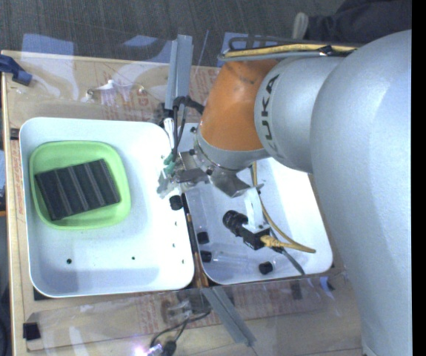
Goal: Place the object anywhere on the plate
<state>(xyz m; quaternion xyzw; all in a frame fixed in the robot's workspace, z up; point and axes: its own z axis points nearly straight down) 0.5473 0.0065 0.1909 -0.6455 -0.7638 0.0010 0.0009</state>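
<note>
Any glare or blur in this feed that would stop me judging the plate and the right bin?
Camera view: the green plate and the dark ribbed object on it are evenly lit and sharp; the right bin floor is blown out to bright white beside the arm; a small bright glint sits at the bench's lower edge; the pincer area is cluttered and soft.

There are two white bins (87,277) (305,262), one green plate (120,206), one dark ridged object (77,189) and one arm (331,124).
</note>
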